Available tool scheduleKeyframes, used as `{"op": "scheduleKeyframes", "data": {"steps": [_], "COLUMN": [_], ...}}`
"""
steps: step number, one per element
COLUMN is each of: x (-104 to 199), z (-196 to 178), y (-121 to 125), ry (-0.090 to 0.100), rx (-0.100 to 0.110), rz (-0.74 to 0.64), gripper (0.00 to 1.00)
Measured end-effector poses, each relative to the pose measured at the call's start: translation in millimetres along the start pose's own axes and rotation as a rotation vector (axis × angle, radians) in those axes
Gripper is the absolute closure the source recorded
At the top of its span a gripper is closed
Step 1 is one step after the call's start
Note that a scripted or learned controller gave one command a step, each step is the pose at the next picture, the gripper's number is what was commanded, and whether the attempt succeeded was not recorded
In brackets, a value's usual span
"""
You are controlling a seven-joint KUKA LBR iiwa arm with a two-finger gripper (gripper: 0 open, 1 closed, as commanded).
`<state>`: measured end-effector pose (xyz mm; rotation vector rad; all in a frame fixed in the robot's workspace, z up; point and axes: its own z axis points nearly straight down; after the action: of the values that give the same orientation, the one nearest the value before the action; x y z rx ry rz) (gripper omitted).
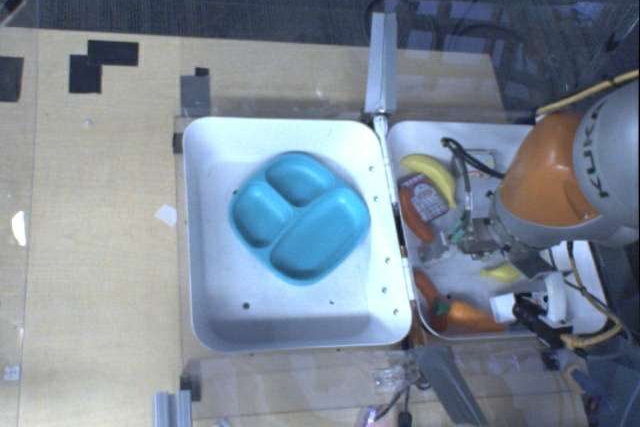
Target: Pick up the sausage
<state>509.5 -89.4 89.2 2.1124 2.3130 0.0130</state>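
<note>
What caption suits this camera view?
Robot arm reaching into the right bin of toy food; blue tray beside.

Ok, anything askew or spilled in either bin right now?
Nothing stands out. The blue divided plate lies flat in the left bin; the banana, sausage and carrot lie loose in the right bin.

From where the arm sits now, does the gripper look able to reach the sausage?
Probably yes: the sausage lies against the right bin's left wall, uncovered, with the gripper just beside it; the banana crowds it.
</note>
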Motion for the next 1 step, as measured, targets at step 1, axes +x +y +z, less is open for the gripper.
{"op": "scheduleKeyframes", "data": {"steps": [1], "x": [-42.9], "z": [-31.9], "y": [26.0], "ry": [0.0], "rx": [0.007], "rz": [0.005], "gripper": [0.0]}}
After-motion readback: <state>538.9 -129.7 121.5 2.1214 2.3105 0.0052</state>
